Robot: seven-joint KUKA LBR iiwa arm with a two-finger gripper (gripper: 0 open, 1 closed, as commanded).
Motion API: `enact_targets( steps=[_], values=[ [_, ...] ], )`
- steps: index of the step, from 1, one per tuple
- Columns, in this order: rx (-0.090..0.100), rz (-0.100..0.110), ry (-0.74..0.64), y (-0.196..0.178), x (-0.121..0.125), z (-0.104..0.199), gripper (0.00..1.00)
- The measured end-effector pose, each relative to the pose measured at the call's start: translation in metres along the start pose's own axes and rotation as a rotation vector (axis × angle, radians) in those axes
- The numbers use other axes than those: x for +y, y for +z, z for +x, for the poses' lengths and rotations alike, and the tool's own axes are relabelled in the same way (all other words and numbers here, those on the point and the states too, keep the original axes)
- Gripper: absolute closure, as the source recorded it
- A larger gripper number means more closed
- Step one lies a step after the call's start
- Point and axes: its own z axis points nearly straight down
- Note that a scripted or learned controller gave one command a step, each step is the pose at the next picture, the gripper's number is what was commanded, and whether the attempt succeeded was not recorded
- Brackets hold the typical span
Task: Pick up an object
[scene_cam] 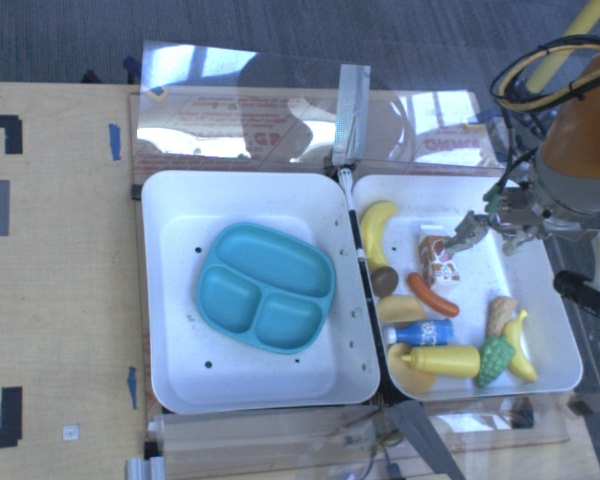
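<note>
The gripper (467, 232) hung over the right bin (558, 313), just at one o'clock from a small snack packet (438, 259). Whether its jaws were parted or held anything could not be told. A banana (378, 230) lay at nine o'clock from the packet, a sausage (433, 295) at six.

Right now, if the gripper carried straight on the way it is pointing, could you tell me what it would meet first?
The gripper points down and left into the right bin. First in that line looks to be the small red-and-white packet just below its tips, then the red sausage. Depth is hard to judge from one slanted view.
</note>
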Motion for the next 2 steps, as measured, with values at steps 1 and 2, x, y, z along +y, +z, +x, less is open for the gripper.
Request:
enact_targets(
  steps=[1,2],
  values=[
    [-0.001,-0.003,-0.002,-0.01,0.001,0.001,1.0],
    [-0.009,-0.041,0.023,0.097,-0.006,0.015,1.0]
  ],
)
